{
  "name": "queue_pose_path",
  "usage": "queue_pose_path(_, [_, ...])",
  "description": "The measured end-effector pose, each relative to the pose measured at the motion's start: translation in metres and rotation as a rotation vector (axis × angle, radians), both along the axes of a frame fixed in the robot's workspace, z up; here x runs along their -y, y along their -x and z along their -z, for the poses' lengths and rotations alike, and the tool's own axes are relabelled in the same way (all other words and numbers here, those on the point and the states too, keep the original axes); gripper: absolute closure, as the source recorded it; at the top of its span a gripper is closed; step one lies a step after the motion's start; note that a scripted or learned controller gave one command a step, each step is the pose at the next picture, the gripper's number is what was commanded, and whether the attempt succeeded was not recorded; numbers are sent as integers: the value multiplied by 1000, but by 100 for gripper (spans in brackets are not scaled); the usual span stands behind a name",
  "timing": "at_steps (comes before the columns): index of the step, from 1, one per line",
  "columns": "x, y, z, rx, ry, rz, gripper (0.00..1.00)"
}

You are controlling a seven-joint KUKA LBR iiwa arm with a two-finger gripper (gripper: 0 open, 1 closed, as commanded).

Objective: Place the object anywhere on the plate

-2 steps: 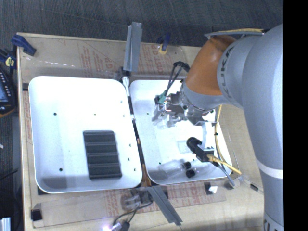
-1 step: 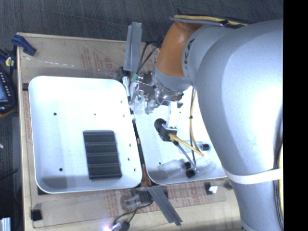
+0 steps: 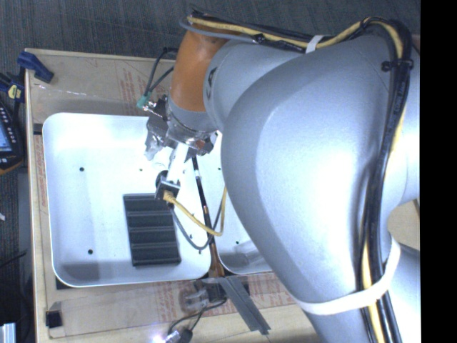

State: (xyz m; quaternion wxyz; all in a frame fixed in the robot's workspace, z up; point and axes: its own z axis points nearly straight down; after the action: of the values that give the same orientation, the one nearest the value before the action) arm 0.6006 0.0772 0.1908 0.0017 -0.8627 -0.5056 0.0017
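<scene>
A wooden bench (image 3: 107,299) on dark carpet fills the lower left of the frame, bearing two shallow white bins. The left bin (image 3: 71,191) sits at centre left; a dark ribbed rectangular plate (image 3: 151,229) lies flat in its lower middle. The right bin (image 3: 246,261) peeks out at lower centre beneath the grey arm (image 3: 314,156), which covers the right half. The gripper (image 3: 158,145) hangs over the left bin's upper right part, above the plate; whether its jaws are parted cannot be told, nor can any object be made out.
</scene>
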Motion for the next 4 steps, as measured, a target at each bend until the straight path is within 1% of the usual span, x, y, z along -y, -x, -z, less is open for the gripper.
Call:
queue_pose_path(1, [-53, -41, 18, -2, 2, 423, 100])
queue_pose_path(2, [-65, -30, -122, 3, -1, -56, 100])
queue_pose_path(3, [-60, 62, -67, -4, 3, 114, 100])
queue_pose_path(4, [-19, 126, -20, -3, 4, 270, 100])
